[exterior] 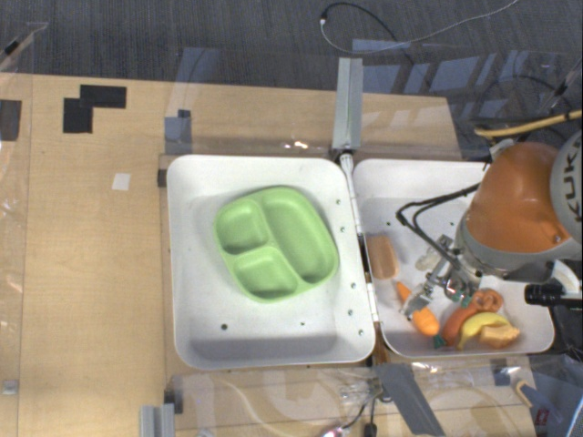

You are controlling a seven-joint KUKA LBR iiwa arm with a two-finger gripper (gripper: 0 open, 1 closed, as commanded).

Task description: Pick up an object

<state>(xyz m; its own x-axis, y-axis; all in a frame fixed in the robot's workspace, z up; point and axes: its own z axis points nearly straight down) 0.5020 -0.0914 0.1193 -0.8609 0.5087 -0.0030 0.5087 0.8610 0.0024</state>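
Bench: wooden top bearing two white bins.
Right bin (383,198): carrot (424,322) near front wall, among toy food.
Gripper (422,300): low, just above carrot; finger spread cannot be told.
Advice: centre over carrot, then close.

Grey arm (569,189), orange band (515,200), black cables (428,209).

Bright even overhead light; glare on clear panels; soft shadows inside left bin (187,271); slightly soft focus.
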